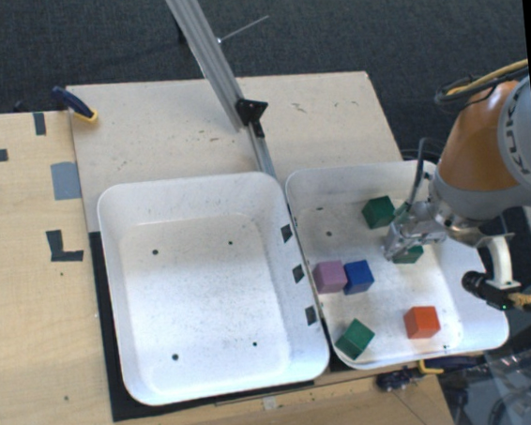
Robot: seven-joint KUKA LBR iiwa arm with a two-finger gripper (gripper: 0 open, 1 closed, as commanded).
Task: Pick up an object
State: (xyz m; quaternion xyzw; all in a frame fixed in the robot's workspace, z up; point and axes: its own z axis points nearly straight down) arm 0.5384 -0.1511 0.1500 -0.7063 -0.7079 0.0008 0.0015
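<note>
In the right bin (467, 332) lie several small blocks. A dark green cube (378, 211) sits toward the back, and a purple cube (329, 276) touches a blue cube (358, 276) near the middle. Another green cube (355, 337) rests at the front left, with an orange cube (422, 321) at the front right. My gripper (403, 241) reaches down into this bin from the right, just in front of the dark green cube. A small green block (409, 256) peeks out directly under it, mostly hidden by the gripper body.
The left bin (198, 289) stands beside the right one, sharing a raised rim (300, 269). A slanted metal pole (217, 61) crosses the back of the bench. Black cables (495, 291) hang by the bin's right edge.
</note>
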